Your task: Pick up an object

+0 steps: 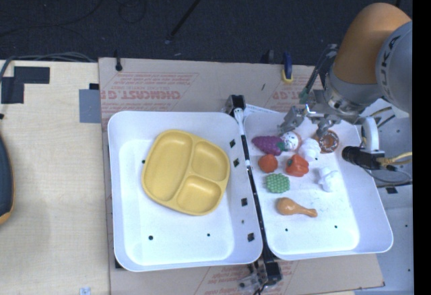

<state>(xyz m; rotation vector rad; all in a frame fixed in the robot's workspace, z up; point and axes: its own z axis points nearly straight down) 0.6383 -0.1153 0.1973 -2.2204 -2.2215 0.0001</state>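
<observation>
Camera: one, fixed overhead, looking down at a slant from moderate height. Frame takes in both bins, left (128, 233) and right (367, 233), bench (47, 172) and arm (377, 44) at right.

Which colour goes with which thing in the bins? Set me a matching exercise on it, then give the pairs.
Things:
1. divided plate
2. grape bunch
3. bumpy round piece
4. drumstick

Colours:
A. green
B. tan
C. yellow
D. purple

Pairs: 1-C, 2-D, 3-A, 4-B. The plate lies in the left bin; the other three lie in the right bin.
</observation>
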